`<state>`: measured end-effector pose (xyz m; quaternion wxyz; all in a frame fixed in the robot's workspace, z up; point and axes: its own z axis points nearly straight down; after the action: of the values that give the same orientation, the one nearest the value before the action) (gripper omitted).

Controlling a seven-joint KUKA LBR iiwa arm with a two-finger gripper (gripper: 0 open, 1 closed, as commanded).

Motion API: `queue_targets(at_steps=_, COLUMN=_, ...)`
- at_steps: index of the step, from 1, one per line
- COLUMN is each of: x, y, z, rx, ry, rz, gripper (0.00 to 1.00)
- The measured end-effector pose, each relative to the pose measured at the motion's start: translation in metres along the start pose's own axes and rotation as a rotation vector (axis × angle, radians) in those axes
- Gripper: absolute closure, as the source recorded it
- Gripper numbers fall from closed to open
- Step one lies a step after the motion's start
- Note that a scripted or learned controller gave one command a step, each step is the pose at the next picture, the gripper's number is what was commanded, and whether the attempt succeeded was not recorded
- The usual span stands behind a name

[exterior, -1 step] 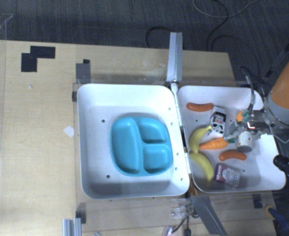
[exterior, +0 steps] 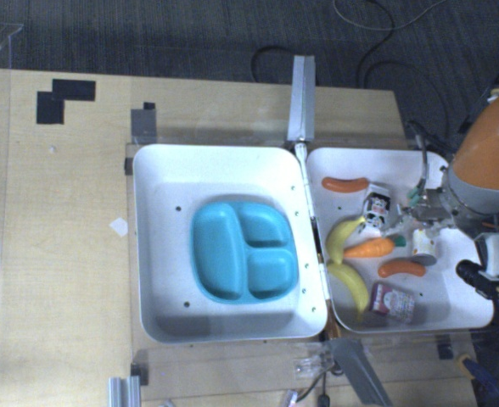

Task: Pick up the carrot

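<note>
The carrot (exterior: 371, 248) is orange and short. It lies on its side in the middle of the right white bin (exterior: 462, 312), with its tip pointing right. Its left end rests against a yellow banana (exterior: 343, 234). My gripper (exterior: 418, 227) hangs over the right bin, just right of the carrot's tip and slightly behind it. The grey arm with its orange band (exterior: 490, 151) reaches in from the right. Nothing shows as held by the gripper.
The right bin also holds a red sausage (exterior: 345, 184) at the back, a small black-and-white object (exterior: 377, 207), a second banana (exterior: 352, 285), another reddish sausage (exterior: 401, 268) and a maroon packet (exterior: 393, 303). A blue divided tray (exterior: 241, 250) lies in the left bin (exterior: 156, 227).
</note>
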<state>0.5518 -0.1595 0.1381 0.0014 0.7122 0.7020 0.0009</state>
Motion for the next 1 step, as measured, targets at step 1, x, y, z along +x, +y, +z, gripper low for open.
queue_targets(at_steps=1, x=-0.0224, y=0.0588, z=0.0246, rx=-0.041, ry=-0.008, rz=-0.070, gripper=0.00)
